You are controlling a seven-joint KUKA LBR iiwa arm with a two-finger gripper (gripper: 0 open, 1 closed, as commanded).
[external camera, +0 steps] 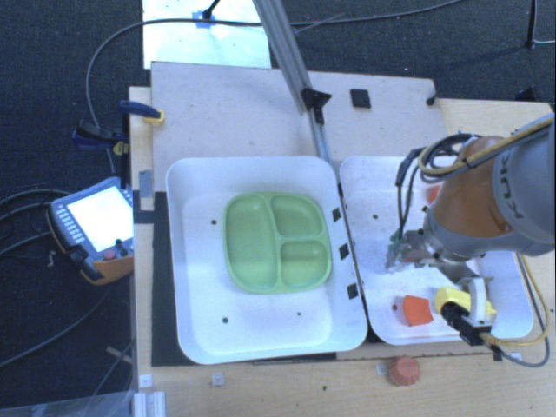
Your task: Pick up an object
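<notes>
**Layout.** The desk (pixel 226 111) carries 2 shallow white bins side by side. The left bin (pixel 195 259) holds 1 green plate (pixel 278 241) with 3 compartments, lying flat near the bin's middle. The right bin (pixel 369 189) holds 1 orange block (pixel 415 310) on its floor towards the near edge. A sliver of orange-red (pixel 432 194) shows at the far side of the arm (pixel 486 198), too hidden to identify. A round reddish-brown item (pixel 402 370) lies on the desk just outside the right bin's near rim.

**End effector.** The end effector (pixel 401 253) is low over the middle of the right bin, pointing down at what looks like bare bin floor. Whether it is apart or together cannot be told from this angle (the wrist blocks most of it). Nothing is seen clamped in it.

**Position of candidates.** The orange block is the nearest loose item, on the near side of the end effector and apart from it. The green plate is well apart, across the divider between the 2 bins.

**Progress.** Judged as early or mid-attempt: the arm is inside a bin, but no grasp is evident and no item is lifted. Remaining work, in my assessment: line up over an item (the orange block seems likeliest), close on it and raise it clear of the bin floor.
</notes>
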